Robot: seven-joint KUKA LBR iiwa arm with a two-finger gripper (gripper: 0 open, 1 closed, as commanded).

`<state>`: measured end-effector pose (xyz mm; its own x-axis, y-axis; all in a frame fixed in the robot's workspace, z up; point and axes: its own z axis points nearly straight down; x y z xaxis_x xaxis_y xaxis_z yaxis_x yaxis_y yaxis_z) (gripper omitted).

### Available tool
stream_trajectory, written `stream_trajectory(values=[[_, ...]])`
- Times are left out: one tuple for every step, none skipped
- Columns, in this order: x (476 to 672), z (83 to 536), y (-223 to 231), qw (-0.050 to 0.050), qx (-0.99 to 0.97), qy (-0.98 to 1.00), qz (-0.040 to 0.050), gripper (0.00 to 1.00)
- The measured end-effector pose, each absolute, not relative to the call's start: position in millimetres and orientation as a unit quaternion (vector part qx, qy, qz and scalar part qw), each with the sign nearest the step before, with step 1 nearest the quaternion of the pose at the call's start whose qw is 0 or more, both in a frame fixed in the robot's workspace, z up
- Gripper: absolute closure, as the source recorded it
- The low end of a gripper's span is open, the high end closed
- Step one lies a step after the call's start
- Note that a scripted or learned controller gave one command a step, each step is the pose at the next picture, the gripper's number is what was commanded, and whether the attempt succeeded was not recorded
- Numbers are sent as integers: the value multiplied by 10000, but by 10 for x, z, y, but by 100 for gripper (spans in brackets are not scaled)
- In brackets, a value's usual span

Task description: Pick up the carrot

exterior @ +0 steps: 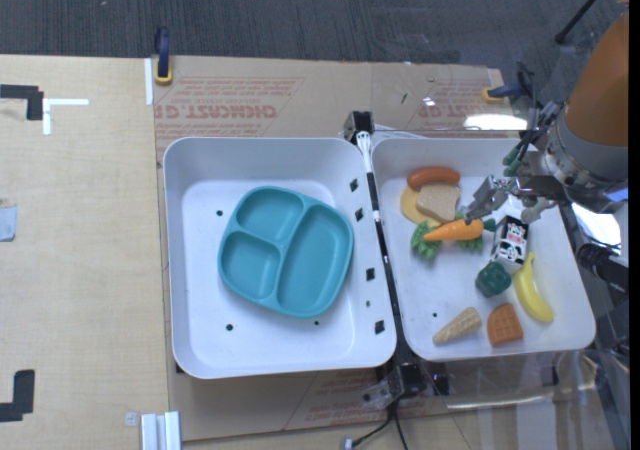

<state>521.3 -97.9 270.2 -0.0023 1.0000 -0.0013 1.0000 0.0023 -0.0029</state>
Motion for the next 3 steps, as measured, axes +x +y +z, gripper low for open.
stream_trajectory(values=[[5521,1904,-1219,10,-7804,-6252,13,0],[5868,910,-1310,9,-7973,-6036,16,0],[5863,990,-1323,14,-7988,-6016,31,100]])
